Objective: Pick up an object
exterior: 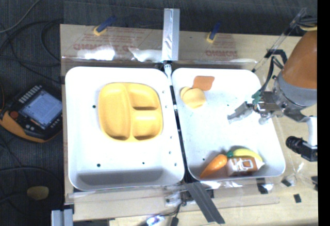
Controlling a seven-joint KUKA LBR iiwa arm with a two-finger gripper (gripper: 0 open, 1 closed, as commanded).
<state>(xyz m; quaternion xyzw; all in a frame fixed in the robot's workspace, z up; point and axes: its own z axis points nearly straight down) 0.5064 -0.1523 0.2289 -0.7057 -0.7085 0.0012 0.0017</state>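
My gripper (250,116) hovers over the right side of the right bin (227,165), fingers spread open with nothing between them. A pale yellow round object (193,97) lies at the bin's far left, touching an orange piece (204,82) behind it. Along the near wall lie an orange carrot (213,164), a brown carton (243,166) and a yellow banana (247,154) packed together. The gripper is well apart from all of them, above bare bin floor.
The left bin (82,163) holds a yellow divided tray (130,110). A metal divider post (170,34) stands behind the bins. A handheld pendant (32,112) lies on the floor at the left. The grey and orange arm (304,73) enters from the right.
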